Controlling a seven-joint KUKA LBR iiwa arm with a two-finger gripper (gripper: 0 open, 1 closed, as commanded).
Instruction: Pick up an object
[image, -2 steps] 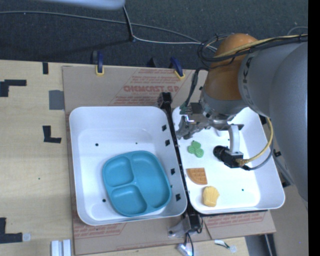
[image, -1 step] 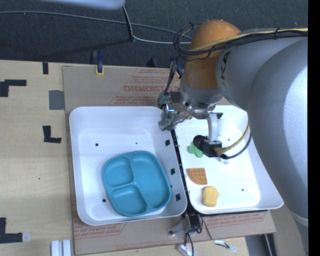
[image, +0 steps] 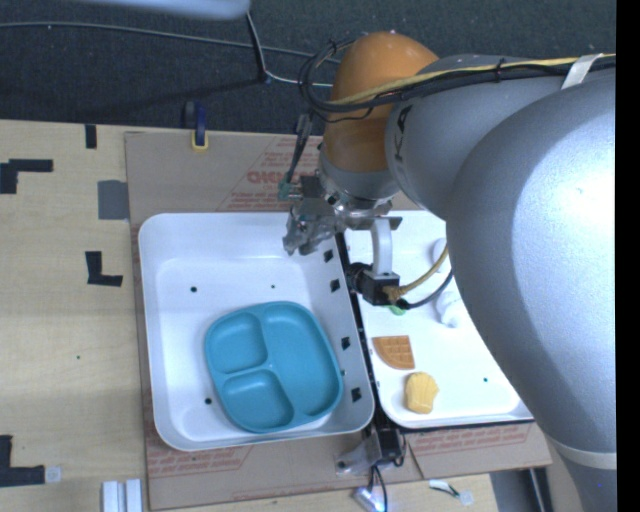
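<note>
A blue divided plate (image: 272, 366) lies flat in the left bin (image: 170, 300), toward its front. In the right bin (image: 480, 400) lie a tan waffle-shaped piece (image: 393, 351) and a yellow rounded piece (image: 421, 392). A small green item (image: 398, 309) and a white item (image: 450, 312) sit farther back, partly hidden by the arm. My gripper (image: 303, 234) hangs over the back right corner of the left bin, close to the wall between the bins. Nothing is seen held in it.
The grey arm with its orange band (image: 375, 90) covers the back of the right bin and the whole right side of the view. Cables (image: 420, 285) loop below the wrist. Cardboard (image: 250, 175) lies under the bins.
</note>
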